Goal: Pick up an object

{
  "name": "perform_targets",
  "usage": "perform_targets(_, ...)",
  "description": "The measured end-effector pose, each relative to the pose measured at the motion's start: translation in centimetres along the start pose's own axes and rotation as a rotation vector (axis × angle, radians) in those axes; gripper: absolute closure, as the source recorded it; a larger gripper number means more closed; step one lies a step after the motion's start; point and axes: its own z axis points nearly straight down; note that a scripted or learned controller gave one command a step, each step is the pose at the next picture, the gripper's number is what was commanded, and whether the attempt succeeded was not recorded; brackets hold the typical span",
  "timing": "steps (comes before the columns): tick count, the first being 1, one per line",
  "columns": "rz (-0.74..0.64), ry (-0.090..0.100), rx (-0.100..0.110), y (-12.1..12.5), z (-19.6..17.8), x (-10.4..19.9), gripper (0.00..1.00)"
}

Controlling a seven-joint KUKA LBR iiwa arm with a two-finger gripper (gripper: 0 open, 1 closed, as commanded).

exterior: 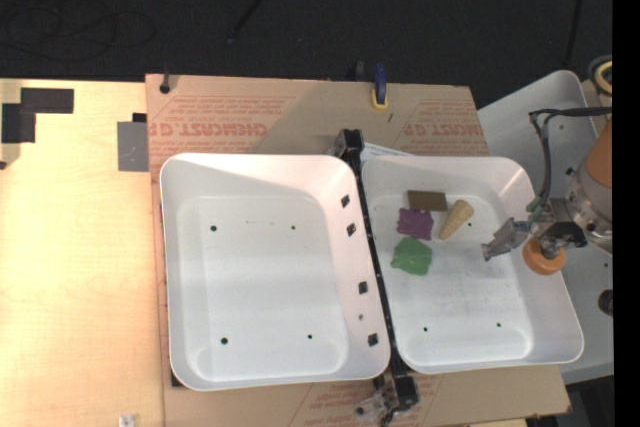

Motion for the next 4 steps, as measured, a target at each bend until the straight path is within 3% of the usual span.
perform_targets(1, 0.0, -0.003, -0.01, -0.7, -10.0, -0.2, 0.0)
perform_targets(2, 0.0, 0.0, 0.001, -0.8, -10.4, -0.2, 1.0)
perform_targets(3, 0.003, 0.004, 0.013, -3.7, 1.3, -3.0, 1.0)
perform_targets(4, -0.007, 0.001, -0.009, -2.4, -7.9, 3.5, 1.0)
